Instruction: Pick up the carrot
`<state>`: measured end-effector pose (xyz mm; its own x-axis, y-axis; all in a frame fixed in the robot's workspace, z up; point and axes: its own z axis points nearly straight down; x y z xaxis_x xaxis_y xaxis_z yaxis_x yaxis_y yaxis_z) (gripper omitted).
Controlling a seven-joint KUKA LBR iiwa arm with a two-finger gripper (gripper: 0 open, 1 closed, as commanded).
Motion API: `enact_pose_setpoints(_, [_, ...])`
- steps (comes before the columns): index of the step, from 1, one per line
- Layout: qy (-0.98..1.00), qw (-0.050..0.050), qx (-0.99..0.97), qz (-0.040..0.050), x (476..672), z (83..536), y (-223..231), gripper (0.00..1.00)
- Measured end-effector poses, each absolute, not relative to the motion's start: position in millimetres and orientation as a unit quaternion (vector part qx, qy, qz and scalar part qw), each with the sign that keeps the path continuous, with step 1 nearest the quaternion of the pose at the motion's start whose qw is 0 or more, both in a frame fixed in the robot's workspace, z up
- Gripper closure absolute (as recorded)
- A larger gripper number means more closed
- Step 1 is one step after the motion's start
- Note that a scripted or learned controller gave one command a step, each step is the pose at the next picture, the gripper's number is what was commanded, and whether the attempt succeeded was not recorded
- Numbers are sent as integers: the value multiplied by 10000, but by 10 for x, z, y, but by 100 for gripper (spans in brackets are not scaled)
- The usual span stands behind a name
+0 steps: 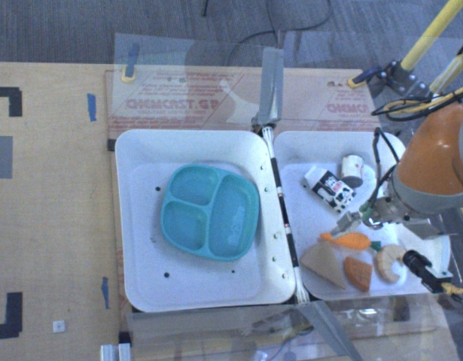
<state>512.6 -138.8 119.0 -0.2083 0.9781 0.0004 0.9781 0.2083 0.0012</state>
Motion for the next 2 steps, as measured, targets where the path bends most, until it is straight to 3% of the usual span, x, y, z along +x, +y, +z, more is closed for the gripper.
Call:
enact_pose_setpoints(1, [8649,140,5017,44,5025,962,-1202,0])
enact_pose_setpoints(2, [8641,136,5030,68,5032,1060,-1203,100])
